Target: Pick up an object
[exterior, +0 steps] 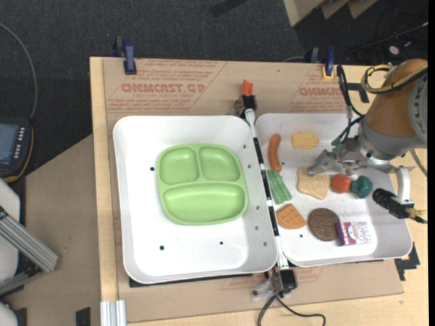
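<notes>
The right bin holds several toy foods. Among them are a red hot dog, a yellow chip, a beige toast slice, a red tomato and a teal piece. Nearer the front lie a green piece, an orange waffle, a brown cookie and a purple-and-white packet. My gripper hangs low in this bin, just above the toast and the tomato. Nothing can be seen held in it.
A green divided plate sits in the left bin. The grey arm with its orange band covers the right bin's far right corner. A black divider runs between the bins. Blue clamps hold the bench's back edge.
</notes>
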Robot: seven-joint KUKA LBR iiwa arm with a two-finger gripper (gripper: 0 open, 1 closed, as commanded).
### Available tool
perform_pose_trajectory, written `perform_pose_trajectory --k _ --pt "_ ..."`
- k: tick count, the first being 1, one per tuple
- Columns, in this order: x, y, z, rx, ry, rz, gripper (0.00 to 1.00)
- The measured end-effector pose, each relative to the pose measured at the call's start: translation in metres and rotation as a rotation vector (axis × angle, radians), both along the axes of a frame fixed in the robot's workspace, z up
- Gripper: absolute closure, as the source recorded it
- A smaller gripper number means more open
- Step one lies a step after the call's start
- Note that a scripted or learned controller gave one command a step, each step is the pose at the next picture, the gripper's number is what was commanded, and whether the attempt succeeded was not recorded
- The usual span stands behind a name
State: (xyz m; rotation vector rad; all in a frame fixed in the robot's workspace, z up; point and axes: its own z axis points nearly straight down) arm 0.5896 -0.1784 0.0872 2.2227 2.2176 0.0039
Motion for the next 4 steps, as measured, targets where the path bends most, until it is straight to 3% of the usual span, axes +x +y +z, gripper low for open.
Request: perform_pose_trajectory --k 1,2,3,4 --pt "-0.024 -0.034 0.0 0.0 0.0 -0.001 0.0" --pt "-0.083 -0.041 0.0 0.005 -0.003 0.003 0.0" --pt "0.024 -0.039 0.003 0.005 -0.002 0.011 0.0" --pt "-0.006 0.016 -0.002 0.002 0.004 0.006 0.0"
